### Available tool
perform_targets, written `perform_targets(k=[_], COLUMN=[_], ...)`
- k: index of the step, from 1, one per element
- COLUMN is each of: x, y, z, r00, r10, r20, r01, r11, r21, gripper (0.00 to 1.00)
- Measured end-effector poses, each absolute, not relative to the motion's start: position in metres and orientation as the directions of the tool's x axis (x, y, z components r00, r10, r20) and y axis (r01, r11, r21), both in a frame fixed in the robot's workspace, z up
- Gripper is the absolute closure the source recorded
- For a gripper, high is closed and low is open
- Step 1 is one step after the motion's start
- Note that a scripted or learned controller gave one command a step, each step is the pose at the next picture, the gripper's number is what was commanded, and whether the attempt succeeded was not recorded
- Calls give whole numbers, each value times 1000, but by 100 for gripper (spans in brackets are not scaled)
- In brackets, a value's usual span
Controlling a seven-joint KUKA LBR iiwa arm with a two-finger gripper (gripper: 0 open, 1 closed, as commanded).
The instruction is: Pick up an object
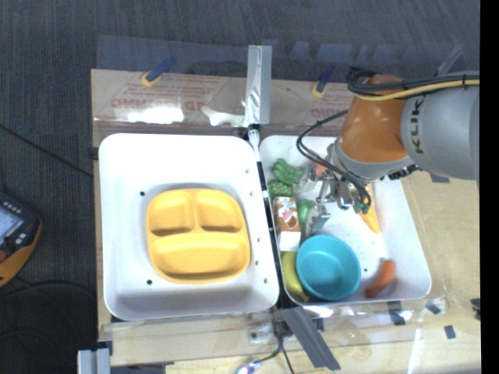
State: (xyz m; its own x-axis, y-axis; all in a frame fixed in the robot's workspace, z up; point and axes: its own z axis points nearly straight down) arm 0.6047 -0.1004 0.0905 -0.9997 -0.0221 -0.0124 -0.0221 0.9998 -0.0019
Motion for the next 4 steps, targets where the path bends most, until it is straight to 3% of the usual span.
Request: perform_targets(k=[1,2,3,4], x=[579,581,593,543], y=[-158,-157,-202,-195], z=[91,102,251,139], r00=[-934,-935,-981,-977], r10=[-357,-355,-195,-215], r20=[-13,-19,-6,-2], r01=[-357,-355,-195,-215], r11=[934,935,981,977], r21=[-9,-10,0,2], gripper=[0,100,100,100])
